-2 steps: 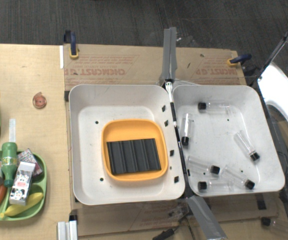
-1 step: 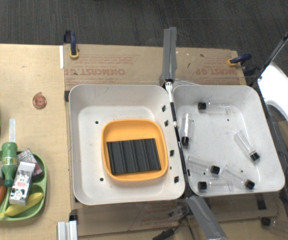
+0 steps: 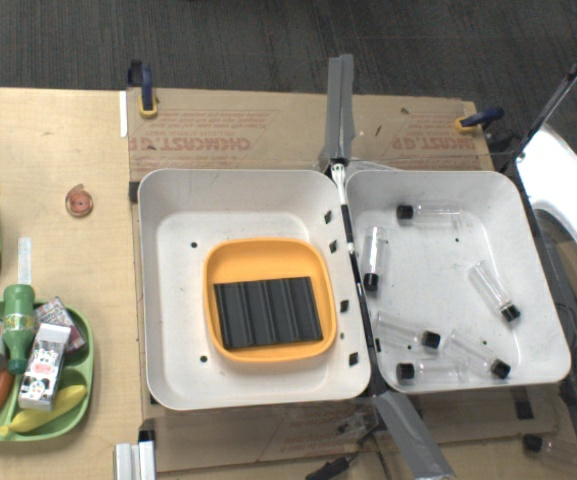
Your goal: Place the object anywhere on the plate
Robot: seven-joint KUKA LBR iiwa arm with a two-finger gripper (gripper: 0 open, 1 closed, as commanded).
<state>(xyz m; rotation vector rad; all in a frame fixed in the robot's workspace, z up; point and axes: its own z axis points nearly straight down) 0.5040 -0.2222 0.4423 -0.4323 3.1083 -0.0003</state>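
Dark ridged block (image 3: 267, 312) sits on orange plate (image 3: 268, 300) — left bin (image 3: 168, 218).
Clear capped tubes (image 3: 494, 292) scattered in right bin (image 3: 528, 228) — fingers' state: can't tell.

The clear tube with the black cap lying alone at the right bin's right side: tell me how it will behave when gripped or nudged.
The tube looks like a smooth cylinder lying on its side, so a nudge would probably roll it across the right bin. Its clear, glossy wall suggests that it is slippery and light, perhaps brittle. The black cap may offer better grip.
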